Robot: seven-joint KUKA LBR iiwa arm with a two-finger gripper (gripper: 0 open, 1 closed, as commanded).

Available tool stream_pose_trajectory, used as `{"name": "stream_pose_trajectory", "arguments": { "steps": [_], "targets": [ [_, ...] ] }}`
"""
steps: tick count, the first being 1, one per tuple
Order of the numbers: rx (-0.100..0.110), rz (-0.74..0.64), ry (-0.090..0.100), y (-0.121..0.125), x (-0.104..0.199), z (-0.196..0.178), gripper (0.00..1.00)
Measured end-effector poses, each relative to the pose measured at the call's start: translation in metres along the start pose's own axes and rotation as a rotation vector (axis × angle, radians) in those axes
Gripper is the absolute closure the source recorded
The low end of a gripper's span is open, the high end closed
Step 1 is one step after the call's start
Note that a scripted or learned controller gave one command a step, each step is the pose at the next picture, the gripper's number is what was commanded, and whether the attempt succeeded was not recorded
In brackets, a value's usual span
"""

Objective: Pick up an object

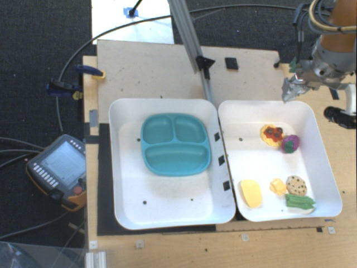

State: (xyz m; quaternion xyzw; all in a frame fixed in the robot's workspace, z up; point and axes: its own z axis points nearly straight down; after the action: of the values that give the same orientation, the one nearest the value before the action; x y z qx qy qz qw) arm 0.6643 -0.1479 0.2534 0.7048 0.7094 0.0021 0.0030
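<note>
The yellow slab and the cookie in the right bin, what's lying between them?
In the camera view, a small yellow-orange piece lies between the yellow slab and the cookie, close beside the cookie. The green piece sits below the cookie, not between them.

Lighting: bright, even, overhead; soft short shadows inside both white bins (167, 108). Glare: mild washout on bin floors. Focus: slightly soft throughout, coarse resolution.

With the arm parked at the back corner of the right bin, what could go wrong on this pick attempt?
The pizza slice and purple toy touch, so a grab there may catch both or nudge one aside. The cookie, green bean and small yellow piece crowd the bin's near corner, leaving little finger room. The gripper hangs over the bin rim and could clip it descending.
</note>
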Motion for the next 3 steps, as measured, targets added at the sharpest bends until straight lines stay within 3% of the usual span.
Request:
{"name": "stream_pose_trajectory", "arguments": {
  "steps": [3],
  "targets": [
    [0.006, -0.003, 0.003, -0.02, 0.17, -0.001, 1.0]
  ]
}}
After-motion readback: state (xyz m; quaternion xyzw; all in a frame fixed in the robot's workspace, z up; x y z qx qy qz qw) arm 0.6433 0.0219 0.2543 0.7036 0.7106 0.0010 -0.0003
